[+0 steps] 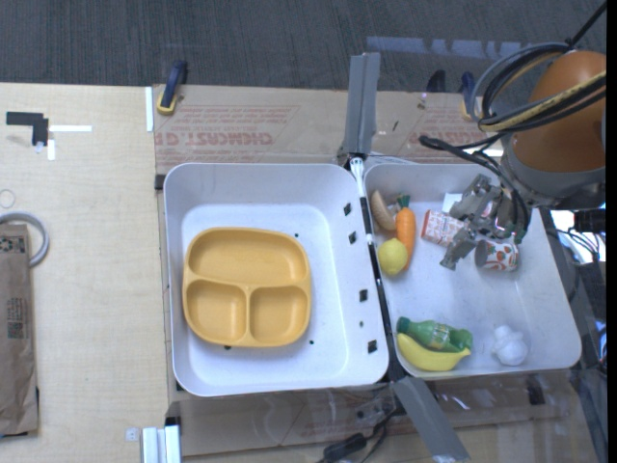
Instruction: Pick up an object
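The pincer [474, 228] hangs over the right bin [540, 340], grip state unclear, a small box [440, 226] just left of it; judged mid-approach, it needs lowering squarely.

— What can't you make out from where you stand?

— The gripper [479, 228] mostly. It hangs over the right bin [540, 355], and its fingers blur into the clutter, so their stance is beyond me. The small red-and-white box [440, 227] just left of it is partly covered by it, and the red-and-white cup [499, 255] just below it is half hidden too.

— Anything else?

— The arm's orange band [569, 90], above the gripper, runs off the right edge. Far left of the gripper, a brown paper bag [15, 326] is cut by the left edge. The print on the box is too small to read.
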